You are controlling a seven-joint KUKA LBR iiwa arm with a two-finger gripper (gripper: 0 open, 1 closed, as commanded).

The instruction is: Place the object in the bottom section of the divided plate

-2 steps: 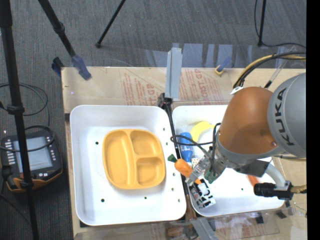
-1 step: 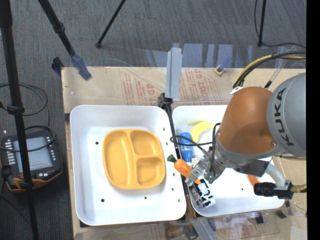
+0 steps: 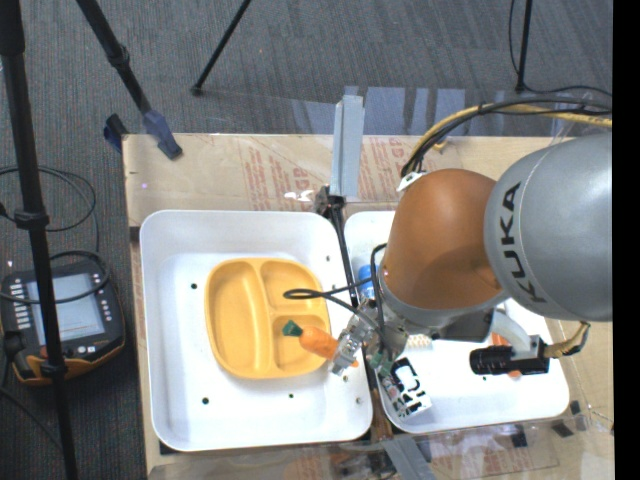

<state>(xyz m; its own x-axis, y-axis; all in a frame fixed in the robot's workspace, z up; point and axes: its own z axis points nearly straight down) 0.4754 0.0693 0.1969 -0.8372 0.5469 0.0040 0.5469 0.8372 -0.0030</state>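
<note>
Arm: the grey KUKA arm with the orange band [image 3: 445, 243] leans in from the right, its bulk over the seam between the two bins.
Claw: the two-finger gripper [image 3: 345, 353] sits at the yellow plastic divided plate's [image 3: 235, 318] lower right rim; how wide it stands, I cannot tell from up here.
Object: a small orange carrot-shaped toy with a green top [image 3: 316, 341] lies on that rim corner, right against the claw tip, and whether it is pinched or just touching is unclear.
Plate: it rests mid-floor in the left shallow white bin [image 3: 170, 258].
Risk: the toy straddles the plate edge, so a release here could tip it onto the bin floor.
Risk two: a black cable loop [image 3: 305, 293] hangs over the plate and could snag.
</note>
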